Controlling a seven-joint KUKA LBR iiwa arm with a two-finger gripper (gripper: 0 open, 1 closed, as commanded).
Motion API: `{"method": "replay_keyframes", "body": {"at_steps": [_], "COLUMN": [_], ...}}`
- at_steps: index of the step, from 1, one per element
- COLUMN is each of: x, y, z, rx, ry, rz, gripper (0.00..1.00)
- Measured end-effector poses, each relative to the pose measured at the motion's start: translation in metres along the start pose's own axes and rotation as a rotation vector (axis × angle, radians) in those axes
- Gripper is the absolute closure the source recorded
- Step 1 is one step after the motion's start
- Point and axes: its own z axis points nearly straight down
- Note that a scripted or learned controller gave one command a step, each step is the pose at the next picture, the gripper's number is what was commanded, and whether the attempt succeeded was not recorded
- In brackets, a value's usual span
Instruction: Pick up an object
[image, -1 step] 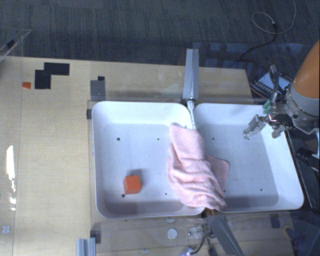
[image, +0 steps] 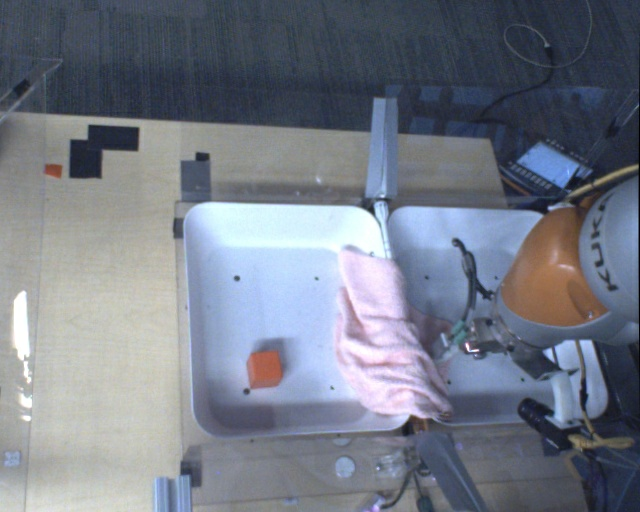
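1. Camera view, materials: two shallow white plastic bins sit side by side on a pale wooden bench (image: 100, 330). The left bin (image: 215, 300) has smooth, rounded corners and a few small dark dots on its floor. The right bin (image: 430, 250) is partly covered by the arm. A grey metal bar (image: 382, 150) runs back from the seam between the two bins.

2. A soft pink terry cloth (image: 385, 335), nubbly and rumpled, is draped over the shared wall of the bins. Its long axis runs from the far end of the seam toward the near edge, leaning slightly toward the gripper's side at the near end. Its near, bunched corner lies just beside the gripper (image: 452, 340).

3. A small orange cube (image: 265, 369), matte with crisp edges, rests on the floor of the left bin. It is well apart from the gripper, beyond the cloth, with one face turned slightly askew to the bin walls.

4. The grey arm with its glossy orange band (image: 555, 275) reaches over the right bin. The gripper sits low at the cloth's edge. Whether its fingers are parted or closed cannot be told, as they are small and blurred against the cloth.

5. A black L-shaped patch (image: 98, 150) and a small orange mark (image: 53, 171) lie on the bench, far from the gripper.
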Motion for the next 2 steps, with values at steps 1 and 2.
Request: {"method": "replay_keyframes", "body": {"at_steps": [1, 2], "x": [-0.0119, -0.0127], "y": [0.0384, 0.0412], "z": [0.0047, -0.005], "rx": [-0.014, -0.02], "ry": [-0.005, -0.008], "rz": [-0.038, -0.038], "gripper": [0.0, 1.0]}}
